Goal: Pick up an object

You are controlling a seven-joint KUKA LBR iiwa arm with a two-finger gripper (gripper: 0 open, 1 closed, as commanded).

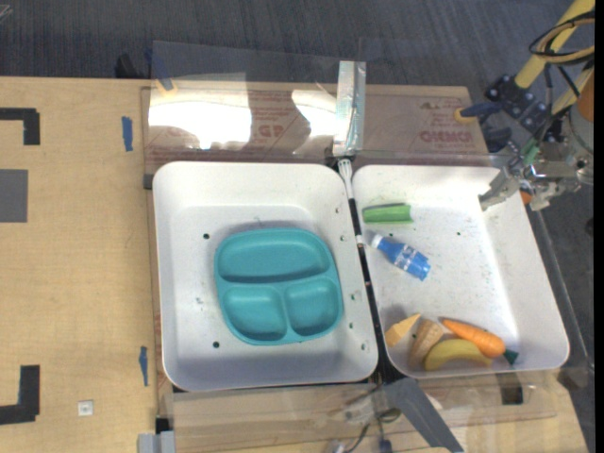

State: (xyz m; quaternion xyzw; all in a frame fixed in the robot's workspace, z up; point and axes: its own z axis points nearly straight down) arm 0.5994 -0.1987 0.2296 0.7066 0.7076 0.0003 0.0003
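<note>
- The object to pick is not named, so any of the small things in the right bin (528, 281) will do; the nearest candidate to the gripper (497, 194) is the green block (387, 213), lying flat near that bin's far left corner, just beside the divider between the bins.
- Camera view, places taken from the right bin: the gripper hangs over the bin's far right edge, well apart from every item; its tip is small and blurred here, so I cannot tell whether the jaws are parted or closed, and nothing shows between them.
- The green block looks stiff, light and matte, a short bar with flat long sides; a hold across its narrow width, at mid-length, seems best.
- The small bottle (402, 257), clear with a blue label and white cap, lies on its side near the bin's middle left; it is probably light and slick, apt to roll, so the jaws should close across its round body.
- At the bin's near edge a toy carrot (476, 337), a banana (453, 353) and a tan cone-like piece (411, 331) lie touching in a heap; they look like smooth plastic, and crowding makes a clean hold harder.
- Left of the right bin, the left bin (179, 196) holds a teal divided tray (277, 284), wide, rigid and shallow, likely too broad for the jaws except at its rim.
</note>
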